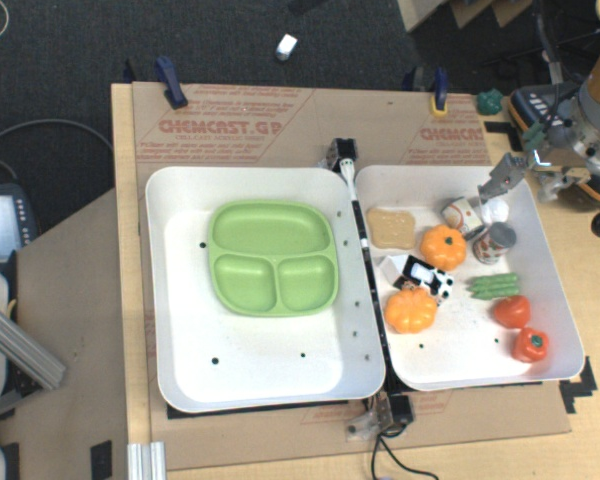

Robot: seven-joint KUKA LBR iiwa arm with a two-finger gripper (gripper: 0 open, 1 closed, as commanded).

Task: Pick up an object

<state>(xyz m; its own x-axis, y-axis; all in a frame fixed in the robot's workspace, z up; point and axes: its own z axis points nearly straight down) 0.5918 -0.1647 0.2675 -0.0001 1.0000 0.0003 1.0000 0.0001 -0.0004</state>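
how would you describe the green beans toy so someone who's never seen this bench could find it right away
Look in the right white bin, the one crowded with toy food, not the one holding the green divided plate. Along its right side, the green beans toy lies flat just above a red tomato and right of two orange pumpkins. It is that bin's only green item, and long and thin rather than round.

A brown board (280, 118) printed with red lettering is laid over the bench, and two blue clamps (170, 80) are fixed at its far edge. A black bracket (342, 153) is seen at the far end of the seam between the two bins. Dark carpet (180, 18) is spread beyond the bench, where a small white block (287, 45) is left lying. A cable (395, 458) is trailed from the near edge.
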